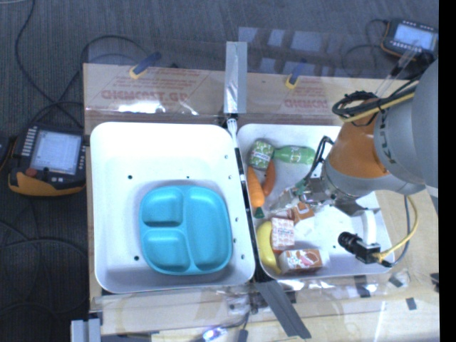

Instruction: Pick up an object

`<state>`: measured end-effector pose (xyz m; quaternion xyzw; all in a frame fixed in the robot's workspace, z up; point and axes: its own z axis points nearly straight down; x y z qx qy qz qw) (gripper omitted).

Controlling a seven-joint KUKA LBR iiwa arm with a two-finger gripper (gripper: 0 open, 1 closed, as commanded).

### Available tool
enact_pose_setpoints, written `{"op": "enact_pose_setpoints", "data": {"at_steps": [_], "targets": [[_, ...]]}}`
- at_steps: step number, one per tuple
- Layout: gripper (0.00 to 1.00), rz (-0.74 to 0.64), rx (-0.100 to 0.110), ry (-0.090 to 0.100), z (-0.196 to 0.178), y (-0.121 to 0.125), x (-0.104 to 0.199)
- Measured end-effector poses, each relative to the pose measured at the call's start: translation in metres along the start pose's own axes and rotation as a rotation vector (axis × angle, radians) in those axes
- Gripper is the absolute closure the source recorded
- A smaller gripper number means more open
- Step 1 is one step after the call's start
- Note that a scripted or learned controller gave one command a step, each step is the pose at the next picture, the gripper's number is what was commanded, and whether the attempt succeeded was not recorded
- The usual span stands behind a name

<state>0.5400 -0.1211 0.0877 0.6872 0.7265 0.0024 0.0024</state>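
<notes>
Reaching from the right, arm (385,148) low over right bin (370,258); grip undeterminable.

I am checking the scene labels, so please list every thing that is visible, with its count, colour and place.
white bins: 2, white, side by side on the bench
divided plate: 1, light blue, in the left bin
carrot: 1, orange, at the right bin's left wall
green packets: 2, green, right bin's far part
banana: 1, yellow, right bin's near left corner
small packages: 2, red and brown, beside the banana
handheld pendants: 2, dark with screens, one left of the bins, one at top right
arm: 1, grey with orange band, over the right bin
gripper: 1, dark, low among the items
</notes>
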Motion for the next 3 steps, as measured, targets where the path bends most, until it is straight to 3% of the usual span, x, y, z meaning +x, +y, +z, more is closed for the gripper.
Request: {"op": "enact_pose_setpoints", "data": {"at_steps": [1,2,3], "targets": [[0.00,0.146,0.002,-0.002,0.001,0.041,0.001],[1.00,0.145,0.005,0.000,-0.006,0.041,0.002],[1.00,0.240,0.017,-0.002,-0.092,-0.011,0.056]]}}
